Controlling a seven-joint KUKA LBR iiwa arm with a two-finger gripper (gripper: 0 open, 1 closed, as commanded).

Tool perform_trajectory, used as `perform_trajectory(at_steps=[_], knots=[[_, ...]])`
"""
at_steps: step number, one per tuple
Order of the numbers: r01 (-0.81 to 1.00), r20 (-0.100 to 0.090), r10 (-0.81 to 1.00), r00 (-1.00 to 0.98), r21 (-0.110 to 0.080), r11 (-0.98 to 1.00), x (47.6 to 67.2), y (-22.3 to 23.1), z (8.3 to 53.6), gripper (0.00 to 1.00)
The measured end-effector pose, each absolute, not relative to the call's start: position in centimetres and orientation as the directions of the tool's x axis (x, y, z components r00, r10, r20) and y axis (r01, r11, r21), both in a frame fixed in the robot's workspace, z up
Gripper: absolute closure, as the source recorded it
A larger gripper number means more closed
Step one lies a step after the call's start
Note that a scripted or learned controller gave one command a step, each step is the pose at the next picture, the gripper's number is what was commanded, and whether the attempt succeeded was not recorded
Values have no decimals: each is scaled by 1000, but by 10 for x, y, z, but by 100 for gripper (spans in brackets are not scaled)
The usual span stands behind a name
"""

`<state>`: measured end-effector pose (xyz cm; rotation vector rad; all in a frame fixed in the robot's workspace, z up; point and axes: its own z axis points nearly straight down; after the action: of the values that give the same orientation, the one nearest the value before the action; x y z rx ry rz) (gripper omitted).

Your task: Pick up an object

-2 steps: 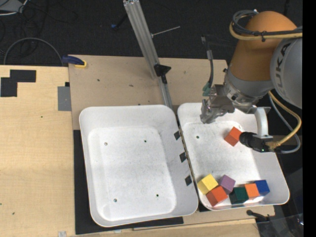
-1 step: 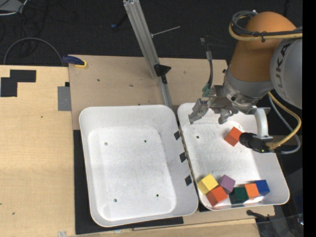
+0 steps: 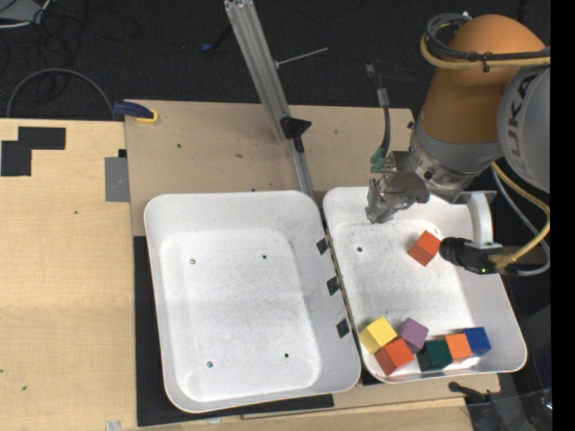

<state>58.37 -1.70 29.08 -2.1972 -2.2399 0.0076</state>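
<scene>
The only lettering to be seen stands on the grey arm (image 3: 530, 119) at the right edge of the camera view: dark capital strokes run up its casing just below the orange band, and they look like part of "KUKA", cut off by the frame so that the whole word cannot be read. Nothing else carries legible text, label or number; the white bins, the coloured blocks and the bench show no writing that can be made out
</scene>
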Motion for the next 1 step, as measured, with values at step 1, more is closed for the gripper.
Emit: perform_trajectory(at_steps=[1], knots=[[1000, -1, 1000, -24, -8, 24, 584, -16, 290, 0]])
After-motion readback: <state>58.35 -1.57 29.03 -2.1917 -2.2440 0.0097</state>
